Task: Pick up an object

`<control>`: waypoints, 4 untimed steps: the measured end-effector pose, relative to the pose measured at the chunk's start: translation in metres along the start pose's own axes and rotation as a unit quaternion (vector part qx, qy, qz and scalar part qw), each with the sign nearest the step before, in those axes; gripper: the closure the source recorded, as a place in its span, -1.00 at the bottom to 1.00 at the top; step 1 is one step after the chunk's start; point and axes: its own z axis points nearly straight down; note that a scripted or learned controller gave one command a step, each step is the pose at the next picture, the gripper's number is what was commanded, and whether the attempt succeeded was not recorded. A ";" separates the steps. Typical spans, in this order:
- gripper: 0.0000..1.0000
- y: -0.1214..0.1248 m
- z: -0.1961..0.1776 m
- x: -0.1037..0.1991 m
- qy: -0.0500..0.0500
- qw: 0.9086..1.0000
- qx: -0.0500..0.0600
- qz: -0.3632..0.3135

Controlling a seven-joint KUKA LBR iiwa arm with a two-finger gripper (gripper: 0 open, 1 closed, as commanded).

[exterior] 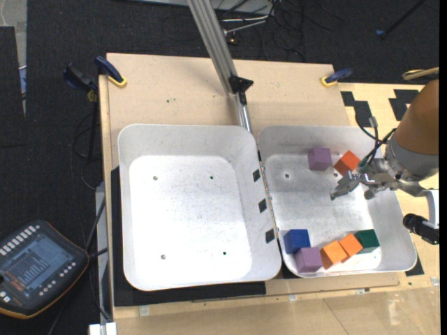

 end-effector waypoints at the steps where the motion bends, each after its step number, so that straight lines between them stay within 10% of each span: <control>1: -1.00 0.000 0.051 0.000 -0.001 1.000 -0.002 0.000; 2: 1.00 0.001 0.038 0.000 -0.001 1.000 -0.004 0.000; 4: 1.00 0.016 -0.073 0.014 -0.002 1.000 -0.006 -0.002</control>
